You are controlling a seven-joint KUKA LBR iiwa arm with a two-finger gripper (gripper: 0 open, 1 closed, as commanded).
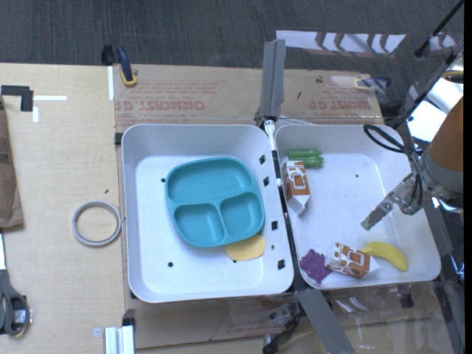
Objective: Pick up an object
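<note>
The claw (377, 216) hangs over the right bin (346, 190) toward its three o'clock side, and we see it slanting down from the arm (442, 153) at the right edge. We cannot tell from up here whether it is open or closed, and we see nothing in its grip.

Just below the claw, at about five o'clock in that bin, lies a yellow banana (387, 255), close to the tip but apart from it. Beside the banana at its nine o'clock sits a small orange and white carton (351, 260), and next to that, at the bin's seven o'clock corner, a purple bunch of grapes (315, 265). Up at eleven o'clock we have a green pod (305, 158) against the far wall, with a second orange and white carton (296, 186) lying just under it.

Over in the left bin (144, 198) a blue divided plate (214, 201) takes the middle, and a yellow piece (247, 248) peeks out from under its five o'clock edge.

Out on the table (55, 168), at nine o'clock from the bins, we spot a roll of tape (96, 223) lying flat, and scissors (13, 308) down at the seven o'clock corner.
</note>
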